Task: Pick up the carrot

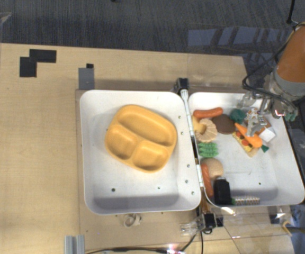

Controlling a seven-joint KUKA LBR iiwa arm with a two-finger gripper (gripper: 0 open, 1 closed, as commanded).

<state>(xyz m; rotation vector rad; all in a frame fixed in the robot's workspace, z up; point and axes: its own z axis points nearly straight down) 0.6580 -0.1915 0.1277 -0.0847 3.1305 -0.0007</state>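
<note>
The carrot (249,136) is a small orange piece with a green tip, lying in the right bin (279,187) near its far right side among other toy foods. My gripper (257,121) hangs directly over the carrot's upper end, touching or nearly touching it. The grey arm with its orange band (299,57) reaches in from the upper right. The wrist and cables hide part of the spot where gripper and carrot meet, and I see nothing lifted off the bin floor.
Around the carrot lie a teal piece (239,115), a white cube (267,135) and a tan block (248,146). Further left are a sausage (208,112), a brown item (224,124), green leaves (208,150) and a black object (221,190). A yellow divided plate (141,137) sits in the left bin (97,184).
</note>
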